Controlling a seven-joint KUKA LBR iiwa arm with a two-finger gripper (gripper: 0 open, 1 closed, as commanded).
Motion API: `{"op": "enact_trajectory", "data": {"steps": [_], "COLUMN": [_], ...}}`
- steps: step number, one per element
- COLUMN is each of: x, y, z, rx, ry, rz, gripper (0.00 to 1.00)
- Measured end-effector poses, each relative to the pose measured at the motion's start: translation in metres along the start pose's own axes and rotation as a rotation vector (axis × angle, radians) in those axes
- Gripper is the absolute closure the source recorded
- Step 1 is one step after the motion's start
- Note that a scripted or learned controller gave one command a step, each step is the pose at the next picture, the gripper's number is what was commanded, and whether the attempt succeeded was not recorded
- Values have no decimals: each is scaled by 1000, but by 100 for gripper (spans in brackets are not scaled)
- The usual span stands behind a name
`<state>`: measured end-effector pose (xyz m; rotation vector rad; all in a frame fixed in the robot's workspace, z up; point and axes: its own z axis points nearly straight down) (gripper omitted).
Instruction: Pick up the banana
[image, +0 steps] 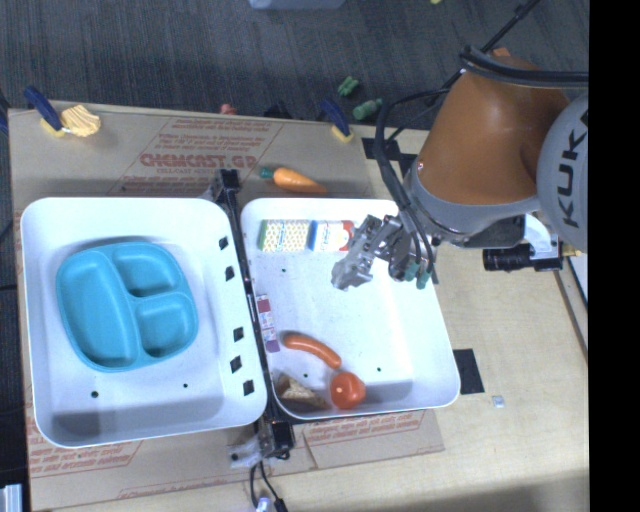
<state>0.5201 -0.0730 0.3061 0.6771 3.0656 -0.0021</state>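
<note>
My gripper (350, 272) hangs over the upper middle of the right bin (425, 330), just below a striped flat packet (300, 236) that lies along the bin's far wall. Nothing shows held under it. The bin's near end holds an orange-red sausage (312, 349), a red tomato (347, 389) and a brownish lump (297, 391). I cannot make out a yellow banana shape among these items; the arm's large orange and grey body (490, 140) covers the bin's far right corner.
The left bin (40, 300) holds a blue divided tray (125, 303). A carrot (295, 180) lies on the cardboard behind the right bin. A small yellow piece with a blue clip (78, 122) sits at the bench's far left corner.
</note>
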Motion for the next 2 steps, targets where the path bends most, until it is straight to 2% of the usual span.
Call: {"op": "enact_trajectory", "data": {"steps": [1,2], "x": [38,86], "y": [53,142], "z": [115,114], "rx": [0,-1], "ry": [5,3], "rz": [-110,-102], "gripper": [100,100]}}
